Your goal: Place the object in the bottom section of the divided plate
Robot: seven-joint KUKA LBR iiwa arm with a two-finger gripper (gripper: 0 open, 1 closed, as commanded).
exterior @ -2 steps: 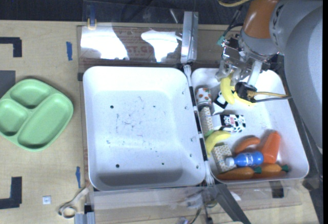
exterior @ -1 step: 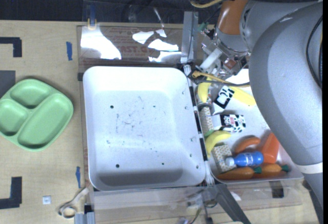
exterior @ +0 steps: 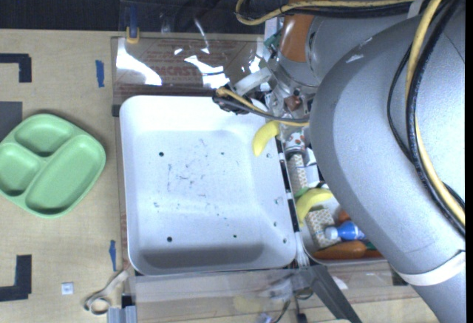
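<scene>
Your claw (exterior: 270, 118) hangs at the far right corner of the left bin (exterior: 148, 188), just below the orange-banded wrist, and a yellow banana (exterior: 264, 137) droops from it. The banana's upper end sits right at the claw, so it looks clamped on that end, though the bulk of the arm (exterior: 384, 122) crowds the spot and the grip itself is hard to read. Judge it a likely hold, not a sure one.

Your target, the green divided plate (exterior: 49, 163), lies well to the left, outside both bins on the wooden bench (exterior: 66, 63). Its large section faces the near side; that is the one you want.

Carry the fruit high enough to clear the bin wall, and travel left smoothly, since a banana held by one end can swing or slip. Centre it over the long section, turn it to lie along that section, lower, then release.
</scene>
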